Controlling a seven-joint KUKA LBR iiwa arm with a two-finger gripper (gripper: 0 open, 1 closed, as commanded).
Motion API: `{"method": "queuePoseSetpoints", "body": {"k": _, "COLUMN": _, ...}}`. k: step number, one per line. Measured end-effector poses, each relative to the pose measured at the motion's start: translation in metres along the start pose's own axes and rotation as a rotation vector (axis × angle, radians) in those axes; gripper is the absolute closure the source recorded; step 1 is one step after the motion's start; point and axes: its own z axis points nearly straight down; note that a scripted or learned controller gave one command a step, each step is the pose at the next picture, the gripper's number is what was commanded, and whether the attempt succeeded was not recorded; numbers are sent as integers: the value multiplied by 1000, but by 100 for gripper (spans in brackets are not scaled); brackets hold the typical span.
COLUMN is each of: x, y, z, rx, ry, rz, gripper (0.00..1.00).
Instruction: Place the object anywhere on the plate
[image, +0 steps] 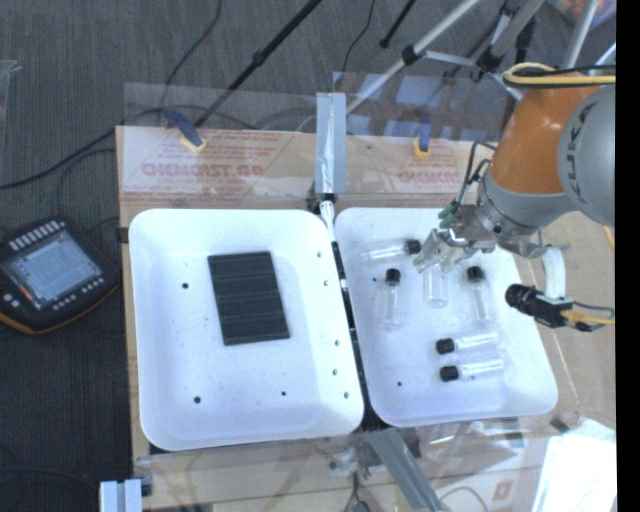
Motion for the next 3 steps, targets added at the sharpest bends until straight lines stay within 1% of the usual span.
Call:
{"method": "queuePoseSetpoints", "body": {"k": 1, "x": 70, "y": 39, "z": 11, "rx": 0, "ry": -1, "rz": -237, "gripper": 100}}
{"method": "queuePoseSetpoints", "body": {"k": 2, "x": 167, "y": 49, "z": 22, "rx": 1, "ry": 0, "rz": -366, "gripper": 100}}
{"method": "queuePoseSetpoints", "body": {"k": 3, "x": 225, "y": -38, "z": 33, "rx": 2, "ry": 0, "rz": -689, "gripper": 100}}
